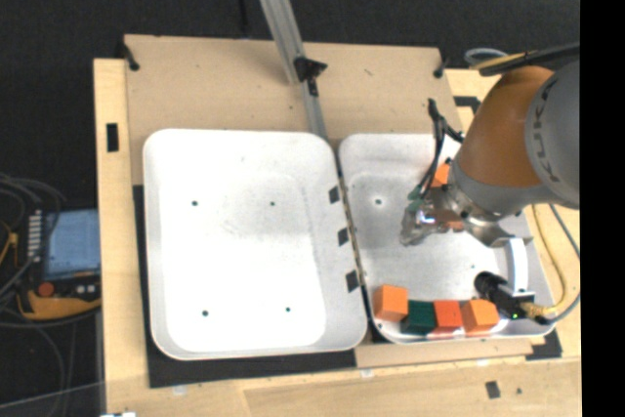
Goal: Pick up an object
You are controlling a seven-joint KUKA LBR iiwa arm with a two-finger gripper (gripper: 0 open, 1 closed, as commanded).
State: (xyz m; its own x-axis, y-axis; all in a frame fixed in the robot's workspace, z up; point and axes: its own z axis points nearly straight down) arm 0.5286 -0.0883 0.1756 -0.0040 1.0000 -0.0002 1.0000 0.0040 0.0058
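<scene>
Dark floor surrounds a pale wooden bench (244, 83) that fills the middle of the frame. Two white bins sit on it side by side: the left bin (244, 239) at centre left, the right bin (381, 171) at centre right, their inner rims touching along a line of small black clips.

From the right edge the arm (513, 151) reaches over the right bin, its orange band uppermost in the frame. Below that band the gripper (422, 228) hangs low over the middle of the right bin's floor; whether it is open or closed cannot be told at this size, and nothing can be made out in its grip.

Along the lower rim of the right bin lies a row of blocks: an orange block (393, 302) at the left, a green block (421, 316) just beside it, then two more orange blocks (464, 315) touching each other. All lie well apart from the gripper.

A grey rail (278, 5) slants down from the top centre. At far left a blue box (70, 244) sits among cables.
</scene>
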